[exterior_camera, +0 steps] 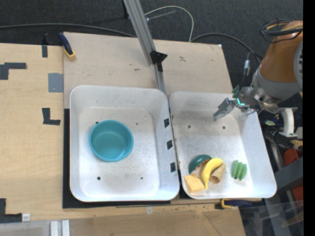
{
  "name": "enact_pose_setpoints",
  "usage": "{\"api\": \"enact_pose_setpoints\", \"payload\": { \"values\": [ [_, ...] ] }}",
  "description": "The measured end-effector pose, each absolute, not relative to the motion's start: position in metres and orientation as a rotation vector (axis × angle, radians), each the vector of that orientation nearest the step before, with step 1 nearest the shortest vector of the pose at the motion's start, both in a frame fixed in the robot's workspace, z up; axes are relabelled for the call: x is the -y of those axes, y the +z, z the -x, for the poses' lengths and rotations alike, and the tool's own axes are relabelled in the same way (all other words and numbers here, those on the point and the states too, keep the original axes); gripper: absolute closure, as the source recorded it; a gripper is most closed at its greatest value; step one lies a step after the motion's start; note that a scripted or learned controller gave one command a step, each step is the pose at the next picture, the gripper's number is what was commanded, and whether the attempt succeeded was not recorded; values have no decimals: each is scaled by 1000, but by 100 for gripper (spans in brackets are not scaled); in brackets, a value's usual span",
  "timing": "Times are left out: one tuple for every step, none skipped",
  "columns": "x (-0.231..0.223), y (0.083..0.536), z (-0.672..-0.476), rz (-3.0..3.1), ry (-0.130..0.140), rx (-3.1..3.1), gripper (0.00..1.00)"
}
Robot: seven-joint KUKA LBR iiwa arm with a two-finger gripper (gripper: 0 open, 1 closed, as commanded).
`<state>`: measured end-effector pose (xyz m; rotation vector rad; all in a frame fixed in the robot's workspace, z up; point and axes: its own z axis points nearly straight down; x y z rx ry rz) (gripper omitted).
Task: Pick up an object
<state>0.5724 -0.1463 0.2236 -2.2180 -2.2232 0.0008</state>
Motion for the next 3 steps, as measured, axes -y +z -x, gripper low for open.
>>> {"api": "enact_pose_setpoints", "payload": {
  "values": [
    [143, 171, -561, 2216, 7, 2219, 0],
    [135, 117, -552, 2215, 7, 2219, 0],
    [135, 89, -553, 2220, 2, 2224, 0]
  ]
}}
